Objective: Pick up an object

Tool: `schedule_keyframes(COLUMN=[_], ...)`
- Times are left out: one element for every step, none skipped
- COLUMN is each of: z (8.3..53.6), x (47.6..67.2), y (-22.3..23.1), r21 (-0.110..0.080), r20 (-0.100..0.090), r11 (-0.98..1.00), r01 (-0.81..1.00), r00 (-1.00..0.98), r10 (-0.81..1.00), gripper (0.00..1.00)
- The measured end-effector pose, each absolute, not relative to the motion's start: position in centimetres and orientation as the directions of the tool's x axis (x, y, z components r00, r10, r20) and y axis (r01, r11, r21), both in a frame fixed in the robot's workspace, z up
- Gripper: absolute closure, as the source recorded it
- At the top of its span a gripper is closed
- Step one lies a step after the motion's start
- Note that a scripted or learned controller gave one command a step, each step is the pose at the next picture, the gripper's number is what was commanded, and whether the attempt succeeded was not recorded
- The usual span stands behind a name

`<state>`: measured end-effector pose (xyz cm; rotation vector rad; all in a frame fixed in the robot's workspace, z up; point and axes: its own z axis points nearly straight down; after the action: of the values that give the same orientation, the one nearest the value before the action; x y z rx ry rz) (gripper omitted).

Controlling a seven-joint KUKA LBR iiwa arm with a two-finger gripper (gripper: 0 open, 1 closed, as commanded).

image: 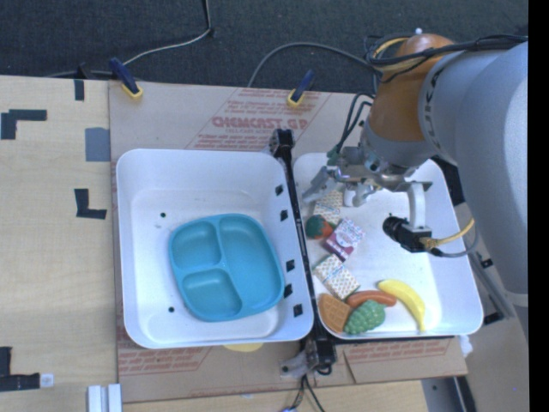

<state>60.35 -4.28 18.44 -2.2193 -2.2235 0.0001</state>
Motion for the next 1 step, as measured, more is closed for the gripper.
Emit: schedule_keyframes(z=[18.4], x=[58.08], y=[-4.13], r21=[-0.002], r20=[-0.001], r11=[0.0], r01=[1.0], r00=[0.0], r10=[1.0], gripper=[0.0])
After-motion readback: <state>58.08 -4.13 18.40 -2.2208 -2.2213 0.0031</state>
